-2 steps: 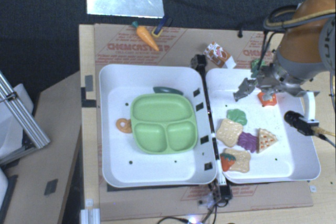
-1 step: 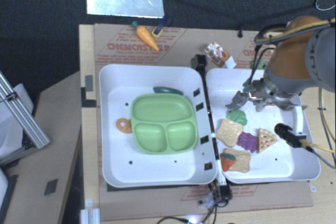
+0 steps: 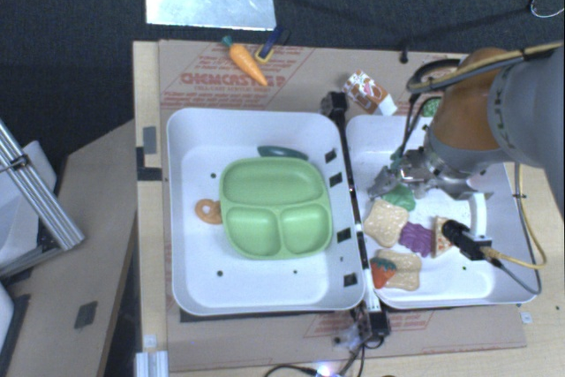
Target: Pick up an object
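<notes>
Gripper (image 3: 395,181) sits low in right bin (image 3: 494,287), directly above green toy (image 3: 402,197) and beige cracker-shaped toy (image 3: 385,223); finger state cannot be told.

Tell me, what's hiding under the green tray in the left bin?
A dark green thing pokes out from behind the green tray's far edge. The tray covers most of it, so I can't tell what it is. A little orange ring lies beside the tray, not under it.

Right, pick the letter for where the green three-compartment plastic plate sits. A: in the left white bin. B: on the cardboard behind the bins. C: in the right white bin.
A: the green three-compartment plastic plate lies flat in the left white bin, apart from the toy food in the right white bin.
</notes>
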Motion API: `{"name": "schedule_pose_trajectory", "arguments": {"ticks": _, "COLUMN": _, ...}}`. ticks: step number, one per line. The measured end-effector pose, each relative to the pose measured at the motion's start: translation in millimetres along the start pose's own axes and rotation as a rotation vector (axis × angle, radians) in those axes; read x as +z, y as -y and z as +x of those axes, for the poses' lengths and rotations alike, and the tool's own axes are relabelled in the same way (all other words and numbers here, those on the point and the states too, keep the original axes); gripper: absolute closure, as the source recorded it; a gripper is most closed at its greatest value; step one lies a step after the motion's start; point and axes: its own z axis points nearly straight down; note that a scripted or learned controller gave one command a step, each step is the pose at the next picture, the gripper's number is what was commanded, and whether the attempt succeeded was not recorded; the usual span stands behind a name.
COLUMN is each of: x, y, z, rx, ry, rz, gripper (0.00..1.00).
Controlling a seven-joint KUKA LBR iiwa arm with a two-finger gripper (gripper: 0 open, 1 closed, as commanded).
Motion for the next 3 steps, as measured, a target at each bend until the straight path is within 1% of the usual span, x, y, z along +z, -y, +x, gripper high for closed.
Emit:
{"name": "schedule_pose_trajectory", "arguments": {"ticks": 1, "x": 29, "y": 0, "z": 0, "rx": 0.002, "ry": 0.001, "rz": -0.002, "gripper": 0.00}}
{"name": "schedule_pose_trajectory", "arguments": {"ticks": 2, "x": 16, "y": -2, "z": 0, "rx": 0.002, "ry": 0.002, "rz": -0.008, "gripper": 1.00}}
{"name": "schedule_pose_trajectory", "arguments": {"ticks": 3, "x": -30, "y": -2, "z": -8, "rx": 0.003, "ry": 0.002, "rz": -0.008, "gripper": 1.00}}
